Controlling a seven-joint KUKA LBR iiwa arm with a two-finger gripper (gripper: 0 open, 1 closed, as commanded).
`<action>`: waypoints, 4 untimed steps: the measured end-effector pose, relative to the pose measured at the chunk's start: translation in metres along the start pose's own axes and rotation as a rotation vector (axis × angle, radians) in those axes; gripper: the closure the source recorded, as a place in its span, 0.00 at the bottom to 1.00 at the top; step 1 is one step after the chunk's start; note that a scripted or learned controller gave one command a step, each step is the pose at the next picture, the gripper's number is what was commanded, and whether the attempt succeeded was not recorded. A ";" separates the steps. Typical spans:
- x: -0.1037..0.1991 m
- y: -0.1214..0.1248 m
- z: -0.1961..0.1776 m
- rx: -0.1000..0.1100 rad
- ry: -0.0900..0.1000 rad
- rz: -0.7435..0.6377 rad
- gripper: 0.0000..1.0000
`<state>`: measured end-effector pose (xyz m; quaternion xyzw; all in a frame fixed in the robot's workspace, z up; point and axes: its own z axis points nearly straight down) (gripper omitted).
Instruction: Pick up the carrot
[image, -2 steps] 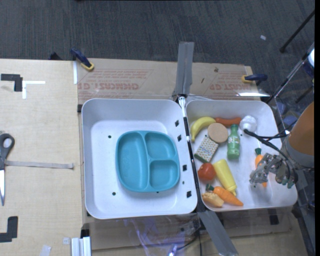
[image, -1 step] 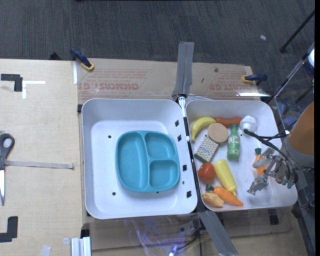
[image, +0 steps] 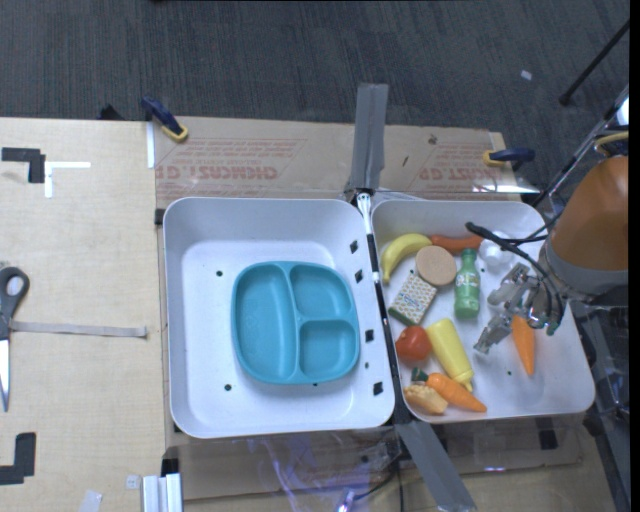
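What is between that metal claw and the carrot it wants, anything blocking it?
Nothing visible. The gripper is already right at the top end of a carrot in the right bin, with no other food between them.

A robotics lab workstation — a plywood bench (image: 70, 300) carries two white bins (image: 190, 400) on clamped cardboard (image: 250, 160), above dark carpet (image: 250, 50). The grey-and-orange arm (image: 595, 215) and toy food (image: 440, 340) — plastic replicas — indicate test equipment.
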<state>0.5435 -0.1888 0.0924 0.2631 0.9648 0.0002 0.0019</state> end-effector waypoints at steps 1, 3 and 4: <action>-0.001 0.001 -0.010 0.000 -0.004 -0.003 1.00; 0.051 -0.034 -0.011 0.000 0.001 -0.353 1.00; 0.051 -0.034 -0.011 0.000 0.001 -0.352 0.00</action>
